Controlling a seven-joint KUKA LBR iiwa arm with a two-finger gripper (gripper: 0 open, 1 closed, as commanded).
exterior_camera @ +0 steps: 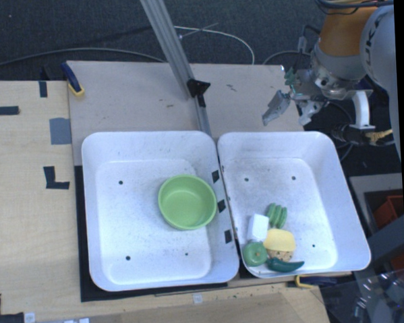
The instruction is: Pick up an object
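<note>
Near corner of the right bin [338,184]: you have a small cluster of toy items here, packed close together against the bin's front wall.
Front of the cluster: a dark green pepper-like piece [286,264] lies along the wall, with a round green piece [254,254] just to its left.
Middle of the cluster: a yellow piece [280,242] sits touching the green ones; a small white block [259,225] lies just beside it.
Back of the cluster: a ribbed green piece [277,215] rests beside the white block.
Left bin [109,196]: you see a green bowl [186,201] upright, right of the bin's centre.
Far side, beyond the right bin: the gripper [280,107] hangs above the bench, well apart from the cluster; you can see nothing between its fingers, which look spread apart.
</note>
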